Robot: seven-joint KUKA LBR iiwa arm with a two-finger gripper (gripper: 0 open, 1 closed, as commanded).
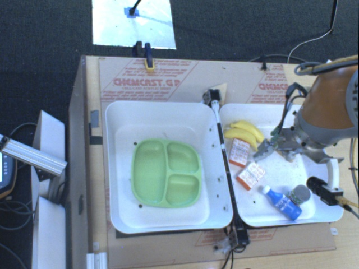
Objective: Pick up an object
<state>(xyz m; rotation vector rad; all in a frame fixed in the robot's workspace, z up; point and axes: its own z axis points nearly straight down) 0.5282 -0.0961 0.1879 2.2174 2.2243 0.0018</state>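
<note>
In the right bin (314, 220) lie a yellow banana bunch (245, 132) at the far left, two red-and-white packets (239, 152) (251, 175) near the left wall, and a blue bottle (282, 203) on its side at the front. A grey round object (300, 193) sits by the bottle's far end. My gripper (263, 149) hangs over the bin's middle, just right of the upper packet and below the bananas. Nothing shows between its tips.
The left bin (120, 150) holds a green divided plate (166, 173). A black rod (221, 133) runs along the ridge between the bins. The grey and orange arm (331, 108) covers the right bin's far right part. A black fitting (322, 190) sits at the right rim.
</note>
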